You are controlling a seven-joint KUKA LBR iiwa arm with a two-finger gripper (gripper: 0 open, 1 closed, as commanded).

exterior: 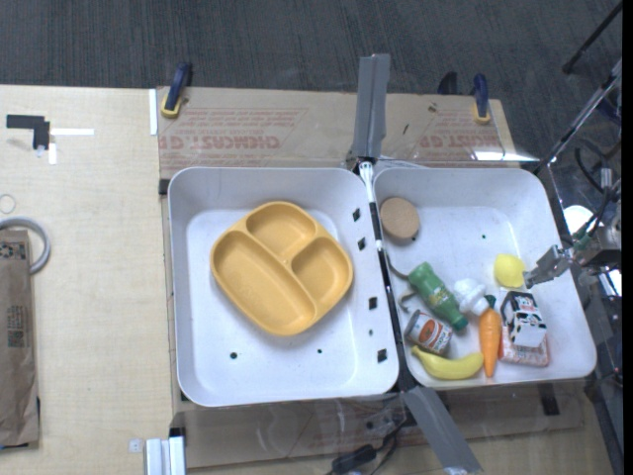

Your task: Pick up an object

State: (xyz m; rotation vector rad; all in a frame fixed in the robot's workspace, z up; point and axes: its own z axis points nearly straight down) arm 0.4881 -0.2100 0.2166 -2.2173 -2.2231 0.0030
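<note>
One camera hangs above the bench (79,216) and looks down at a slant, far enough off to take in both white bins, the left bin (188,295) and the right bin (534,201), with dark floor (297,18) beyond the far edge
</note>
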